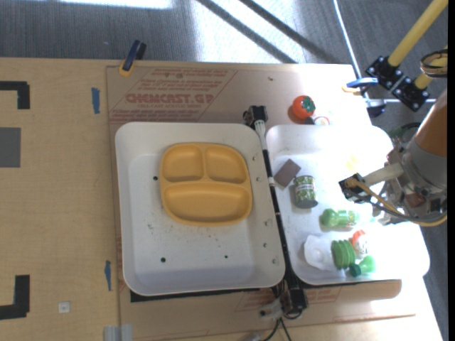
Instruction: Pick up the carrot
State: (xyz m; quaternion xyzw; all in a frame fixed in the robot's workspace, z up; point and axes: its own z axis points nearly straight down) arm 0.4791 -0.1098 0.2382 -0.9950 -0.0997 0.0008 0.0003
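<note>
Gripper (404,194) hovering over outer edge of right bin (320,148); open or closed not showing from here. Carrot (359,241), seemingly small orange-white piece, lying among green toys (340,219) near bin's front right corner. Yellow tray (206,183) sitting in left bin (142,226).

arm (425,168): grey casing | orange band (435,130) above wrist

The bench (57,190) is pictured from one fixed camera above, tilted down at a slant. The left-hand bin (135,212) and right-hand bin (313,148) are framed at middle distance; the arm (430,141) is seen at the right edge.
</note>
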